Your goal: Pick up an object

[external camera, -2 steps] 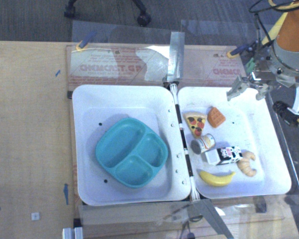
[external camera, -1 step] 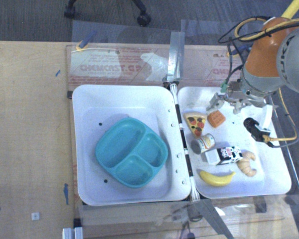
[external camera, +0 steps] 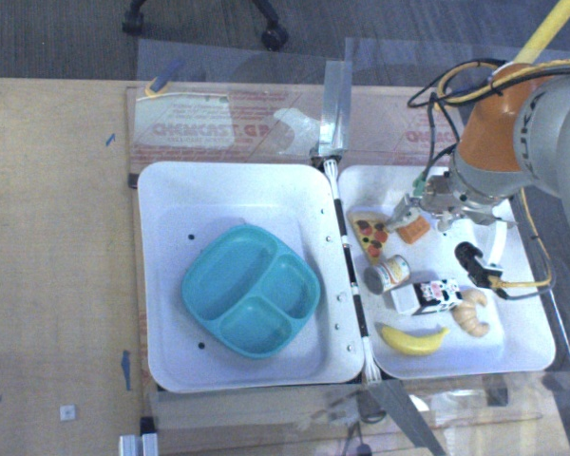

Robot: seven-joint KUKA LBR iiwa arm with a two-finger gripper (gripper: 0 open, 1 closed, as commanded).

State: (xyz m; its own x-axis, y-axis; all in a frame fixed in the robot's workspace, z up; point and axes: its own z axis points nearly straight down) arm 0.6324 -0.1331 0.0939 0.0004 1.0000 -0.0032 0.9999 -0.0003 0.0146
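Low in the right bin (external camera: 541, 350): banana (external camera: 413, 338), croissant (external camera: 472, 315), small carton (external camera: 427, 295), can (external camera: 388, 274), all packed close. Higher: pizza slice (external camera: 367, 232), orange piece (external camera: 413, 229) just under the pincer (external camera: 420, 207). Cannot tell how wide the pincer stands, nor anything held. Risk of slipping off the orange piece, or of pinching only its edge.

My arm (external camera: 541, 131) runs off frame at three o'clock; my wrist covers the right bin's (external camera: 522, 350) one-o'clock corner, possibly hiding items.

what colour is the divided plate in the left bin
Turquoise blue, seen in the camera view: divided plate.
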